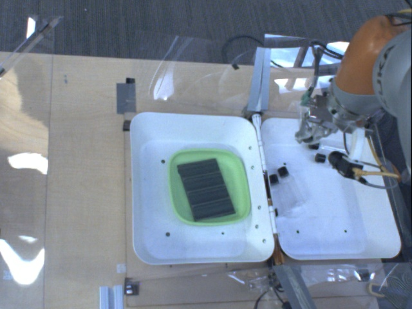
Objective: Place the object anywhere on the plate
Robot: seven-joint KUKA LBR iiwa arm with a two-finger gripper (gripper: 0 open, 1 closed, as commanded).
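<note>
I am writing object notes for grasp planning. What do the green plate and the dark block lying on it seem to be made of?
The green plate looks like smooth moulded plastic: even lime colour, rounded corners, a soft sheen on the rim. The dark block looks matte, perhaps rubber or foam, though plastic is possible: charcoal grey, no glare, with ridges across its top.

A pale wooden bench top point(71, 192) is seen under a sheet of clear plastic, on which bright patches of light are reflected at its left side. Beyond the bench's far edge, dark grey ribbed carpet point(161, 8) is laid across the floor. A small grey metal bracket point(126, 97) is fixed on the bench near that far edge, and a grey upright post point(260, 79) is mounted to its right.
</note>
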